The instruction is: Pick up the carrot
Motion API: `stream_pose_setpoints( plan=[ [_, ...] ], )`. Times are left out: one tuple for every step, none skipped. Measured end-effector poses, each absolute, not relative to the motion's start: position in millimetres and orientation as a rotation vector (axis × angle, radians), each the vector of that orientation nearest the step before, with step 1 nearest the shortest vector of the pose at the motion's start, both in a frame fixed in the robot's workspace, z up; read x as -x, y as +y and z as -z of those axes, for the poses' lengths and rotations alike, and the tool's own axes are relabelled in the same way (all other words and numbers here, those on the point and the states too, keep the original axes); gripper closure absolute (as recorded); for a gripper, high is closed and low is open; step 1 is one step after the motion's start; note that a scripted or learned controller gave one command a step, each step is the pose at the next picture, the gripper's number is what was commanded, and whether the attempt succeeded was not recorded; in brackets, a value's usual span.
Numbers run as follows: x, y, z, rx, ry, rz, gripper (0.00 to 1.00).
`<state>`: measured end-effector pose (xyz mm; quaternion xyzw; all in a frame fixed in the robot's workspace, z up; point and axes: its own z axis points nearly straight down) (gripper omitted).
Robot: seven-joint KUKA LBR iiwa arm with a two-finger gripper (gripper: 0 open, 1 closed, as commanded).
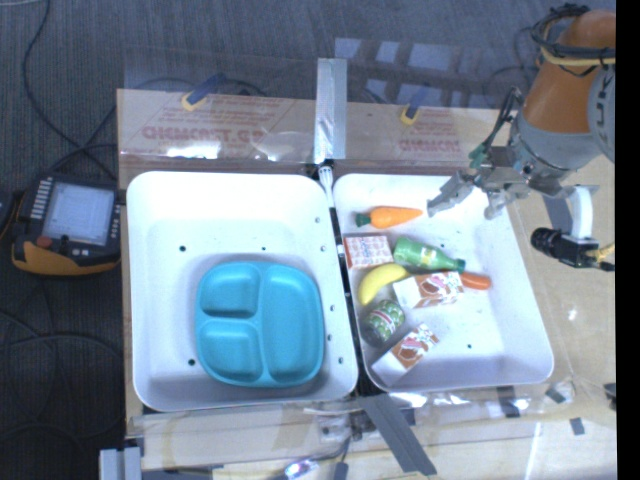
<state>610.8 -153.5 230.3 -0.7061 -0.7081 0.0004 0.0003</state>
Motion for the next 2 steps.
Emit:
stream_pose_setpoints(
  plan=[
    [-667.5,-136,-190,2.022,-2.405,-0.005,0.0],
    [-676.4,-134,-112,2.035,-2.421,0.025,0.0]
  ],
)
